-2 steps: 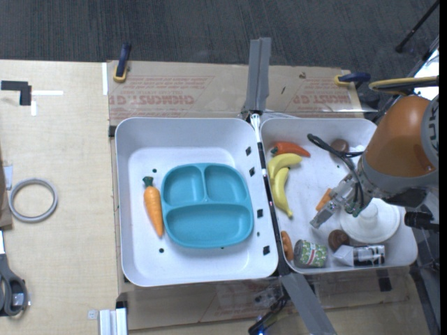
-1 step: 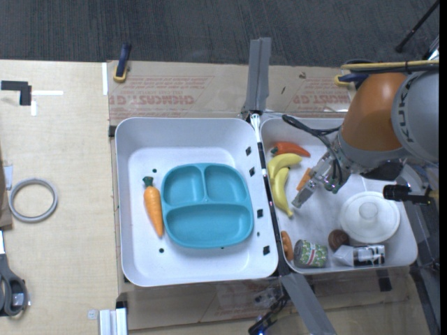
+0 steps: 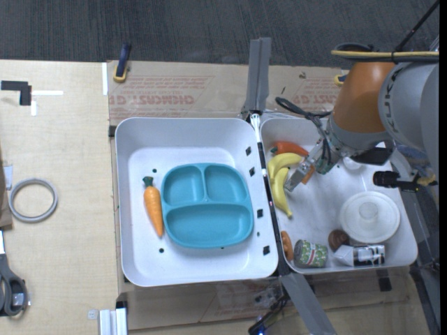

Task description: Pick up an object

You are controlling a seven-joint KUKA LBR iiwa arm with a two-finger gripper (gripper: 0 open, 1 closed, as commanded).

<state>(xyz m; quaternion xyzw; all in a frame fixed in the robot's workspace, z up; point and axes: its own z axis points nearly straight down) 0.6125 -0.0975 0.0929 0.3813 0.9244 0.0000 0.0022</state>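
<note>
we see the gripper (image 3: 302, 175) low in the right bin (image 3: 391, 257), its tip at the bananas (image 3: 281, 179); we cannot tell its state. a carrot (image 3: 154, 206) lies beside the blue plate (image 3: 207, 205) in the left bin (image 3: 133, 257).

Two bins are sitting side by side on the bench in front of me. In the left bin (image 3: 126, 208) a divided plate (image 3: 207, 205) is lying in the middle, and a carrot (image 3: 154, 208) is lying just beside its left edge. In the right bin (image 3: 398, 257) the bananas (image 3: 281, 179) are lying against the left wall, with a pepper (image 3: 288, 147) just behind them. My gripper (image 3: 305, 172) is hanging just right of the bananas, close against them. A lidded tub (image 3: 369, 215) is sitting toward the right side. Along the front wall a can (image 3: 310, 254) is lying left of a tube (image 3: 360, 256). Out on the bench, well left of both bins, a roll of tape (image 3: 31, 199) is lying flat, and scissors (image 3: 10, 290) are lying in front of it.
</note>
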